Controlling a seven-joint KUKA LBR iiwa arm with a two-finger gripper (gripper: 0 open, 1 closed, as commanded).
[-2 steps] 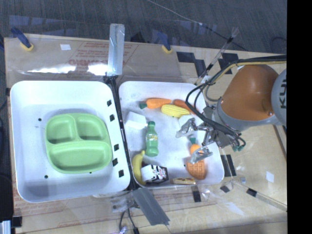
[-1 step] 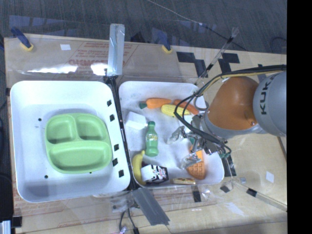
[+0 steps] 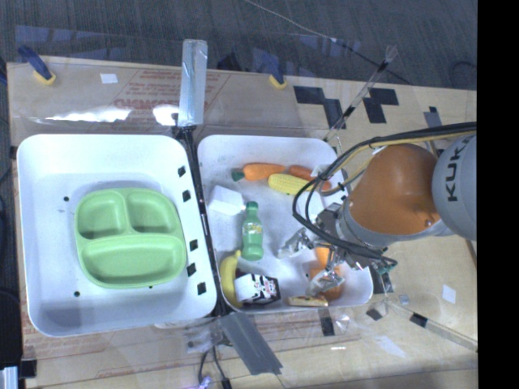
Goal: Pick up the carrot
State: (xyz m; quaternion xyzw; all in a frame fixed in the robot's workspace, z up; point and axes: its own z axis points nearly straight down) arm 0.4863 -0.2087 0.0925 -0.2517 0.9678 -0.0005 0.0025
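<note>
Lying near the far wall of the right white bin (image 3: 212, 148), the tapered orange carrot (image 3: 263, 171) points left to right, its stalk end toward the left, with nothing gripping it. Just to its right sits a yellow corn cob (image 3: 288, 184), its left end touching or nearly touching the carrot, and a smaller reddish-orange piece (image 3: 302, 172) lies at the corn's far right. A white block (image 3: 228, 199) rests nearer than the carrot, toward the bin's left wall, and a small green plastic bottle (image 3: 251, 231) stands near the middle of the bin. At the near left corner a yellow banana (image 3: 229, 274) curves beside a black and white packet (image 3: 259, 288). The two-finger metal gripper (image 3: 321, 258) is low over the near right part of this bin, well apart from the carrot, with an orange object (image 3: 323, 255) among its fingers; whether the fingers are spread or pressed onto that object cannot be told. Above the gripper the grey arm with its orange band (image 3: 395, 191) reaches in from the right, black cables looping by the wrist. In the left white bin (image 3: 32, 217) a light green divided plastic plate (image 3: 128, 237) lies flat.
</note>
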